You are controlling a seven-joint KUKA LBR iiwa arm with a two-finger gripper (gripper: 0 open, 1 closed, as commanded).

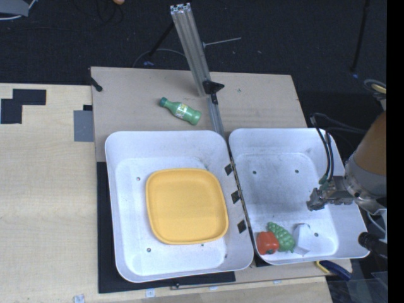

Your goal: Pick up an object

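Observation:
A yellow square plate (187, 205) lies flat in the left bin (126, 163). At the front left corner of the right bin (278, 150) sit a small red object (267, 242) and a bumpy green one (281, 236), touching each other. A small pale object (302, 237) lies just to their right. My gripper (317, 201) hangs over the right side of the right bin, behind and to the right of these objects, apart from all of them. Nothing shows in its grasp.
A green bottle (181, 111) lies on its side on the bench behind the left bin. A slanted metal rail (194, 43) rises behind the bins. Black clips (235, 196) line the wall between the bins. Cables hang beside the arm (372, 156).

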